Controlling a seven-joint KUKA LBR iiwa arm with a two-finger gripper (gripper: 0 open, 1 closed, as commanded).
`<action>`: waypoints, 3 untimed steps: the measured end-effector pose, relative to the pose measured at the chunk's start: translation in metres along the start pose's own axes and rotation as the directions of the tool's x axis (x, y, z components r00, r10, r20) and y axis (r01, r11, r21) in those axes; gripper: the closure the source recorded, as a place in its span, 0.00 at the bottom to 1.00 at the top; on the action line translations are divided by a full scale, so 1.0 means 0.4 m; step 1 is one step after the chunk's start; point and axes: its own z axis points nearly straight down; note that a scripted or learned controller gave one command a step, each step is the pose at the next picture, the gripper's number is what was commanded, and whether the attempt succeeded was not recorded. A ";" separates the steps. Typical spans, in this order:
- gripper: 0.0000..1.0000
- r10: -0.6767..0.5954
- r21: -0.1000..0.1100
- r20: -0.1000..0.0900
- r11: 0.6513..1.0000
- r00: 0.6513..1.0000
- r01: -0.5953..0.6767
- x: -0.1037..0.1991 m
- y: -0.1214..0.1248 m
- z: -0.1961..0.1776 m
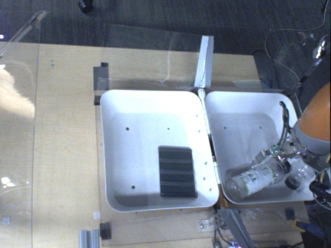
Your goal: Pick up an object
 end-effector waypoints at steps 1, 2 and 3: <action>0.00 -0.168 -0.004 -0.001 0.986 0.986 0.168 -0.121 0.120 0.124; 1.00 -0.170 -0.013 0.001 0.985 0.985 0.170 -0.117 0.130 0.092; 0.00 -0.170 -0.012 0.001 0.985 0.985 0.170 -0.118 0.130 0.093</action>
